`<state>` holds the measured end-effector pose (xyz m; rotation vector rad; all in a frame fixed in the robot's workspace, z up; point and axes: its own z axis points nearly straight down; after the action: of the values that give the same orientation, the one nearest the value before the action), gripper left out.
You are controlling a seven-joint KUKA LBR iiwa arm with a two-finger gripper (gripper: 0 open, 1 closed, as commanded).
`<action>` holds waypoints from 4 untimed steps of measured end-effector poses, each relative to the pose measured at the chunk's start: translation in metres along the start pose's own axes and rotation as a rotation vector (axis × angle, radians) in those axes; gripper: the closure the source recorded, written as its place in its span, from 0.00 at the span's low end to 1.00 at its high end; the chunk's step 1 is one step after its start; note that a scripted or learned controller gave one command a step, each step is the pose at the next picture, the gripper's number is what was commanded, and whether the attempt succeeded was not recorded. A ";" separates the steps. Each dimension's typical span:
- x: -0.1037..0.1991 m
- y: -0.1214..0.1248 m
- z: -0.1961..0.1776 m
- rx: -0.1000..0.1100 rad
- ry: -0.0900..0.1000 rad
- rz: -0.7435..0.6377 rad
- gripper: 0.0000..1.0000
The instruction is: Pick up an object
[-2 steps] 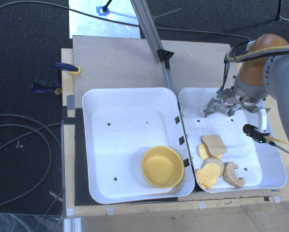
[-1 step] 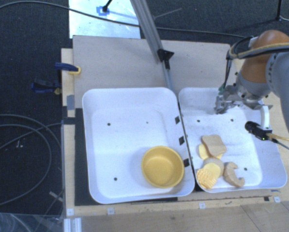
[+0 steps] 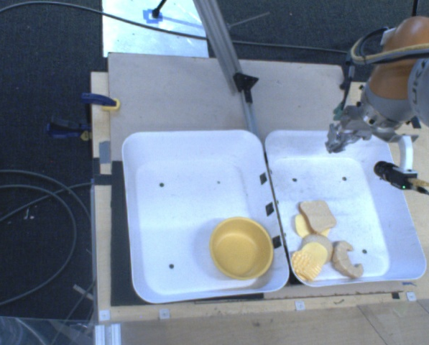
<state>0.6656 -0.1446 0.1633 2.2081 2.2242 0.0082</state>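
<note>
My gripper [image 3: 336,141] hangs above the far rim of the right bin [image 3: 386,192], with nothing seen in it. Well in front of it, at the near end of that bin, lies a cluster of small food-like pieces: a tan toast slice [image 3: 317,215], a yellow disc [image 3: 302,226] under its left edge, a yellow ridged piece [image 3: 311,259] and a tan curved piece [image 3: 346,259]. A yellow bowl [image 3: 241,247] sits upright in the near right part of the left bin [image 3: 164,192].
A slanted metal pole [image 3: 221,34] with a black clamp crosses the bench behind the bins. A blue and yellow clamp [image 3: 92,106] grips the bench's left edge. Cables lie on the dark floor at left. A black cable connector [image 3: 394,172] hangs by the wrist over the right bin.
</note>
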 end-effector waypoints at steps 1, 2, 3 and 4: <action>-0.009 0.002 -0.061 0.000 -0.001 0.003 1.00; -0.009 0.004 -0.117 0.001 0.000 0.000 1.00; 0.044 -0.009 -0.121 0.006 0.003 -0.002 1.00; 0.101 -0.018 -0.111 0.008 0.003 -0.003 1.00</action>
<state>0.6454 -0.0434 0.2742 2.2102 2.2332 0.0023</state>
